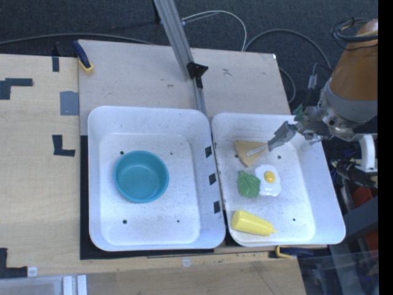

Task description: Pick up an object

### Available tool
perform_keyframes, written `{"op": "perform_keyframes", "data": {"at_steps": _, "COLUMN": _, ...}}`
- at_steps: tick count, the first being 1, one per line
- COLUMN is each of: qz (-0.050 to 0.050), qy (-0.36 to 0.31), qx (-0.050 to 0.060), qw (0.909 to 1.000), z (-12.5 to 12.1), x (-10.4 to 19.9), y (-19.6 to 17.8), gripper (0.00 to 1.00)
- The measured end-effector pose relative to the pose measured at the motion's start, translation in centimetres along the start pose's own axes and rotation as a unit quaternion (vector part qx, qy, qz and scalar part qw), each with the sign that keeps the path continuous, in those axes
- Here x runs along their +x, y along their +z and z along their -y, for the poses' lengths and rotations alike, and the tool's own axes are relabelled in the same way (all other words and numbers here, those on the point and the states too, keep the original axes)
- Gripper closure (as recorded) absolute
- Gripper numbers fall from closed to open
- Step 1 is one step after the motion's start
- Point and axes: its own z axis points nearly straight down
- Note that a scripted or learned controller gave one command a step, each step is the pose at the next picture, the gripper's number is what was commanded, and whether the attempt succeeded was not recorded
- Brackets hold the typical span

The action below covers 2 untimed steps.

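On the desk (141,78) two white bins stand side by side. Inside the left bin (98,183) a blue bowl (142,176) sits a little toward 9 o'clock from the middle. The right bin (307,226) carries four things: a tan wedge (245,152) at about 11 o'clock, a green leafy piece (248,184) near the middle, a fried egg (269,180) touching it on its 3 o'clock side, and a yellow piece (251,224) at about 7 o'clock, close to the bin's front wall. From 3 o'clock the grey arm (350,91) reaches in, and its gripper (270,145) is low at the 3 o'clock edge of the tan wedge. I cannot tell how the gripper is set, because it looks thin and blurred, and nothing is seen lifted off the bin floor.
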Motion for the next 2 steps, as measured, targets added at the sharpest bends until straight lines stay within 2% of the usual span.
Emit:
{"op": "perform_keyframes", "data": {"at_steps": 1, "qz": 0.000, "qy": 0.000, "qx": 0.000, "qw": 1.0000, "z": 0.0, "x": 0.0, "y": 0.0, "gripper": 0.00}}
{"op": "perform_keyframes", "data": {"at_steps": 2, "qz": 0.000, "qy": 0.001, "qx": 0.002, "qw": 1.0000, "z": 0.4, "x": 0.4, "y": 4.4, "gripper": 0.00}}
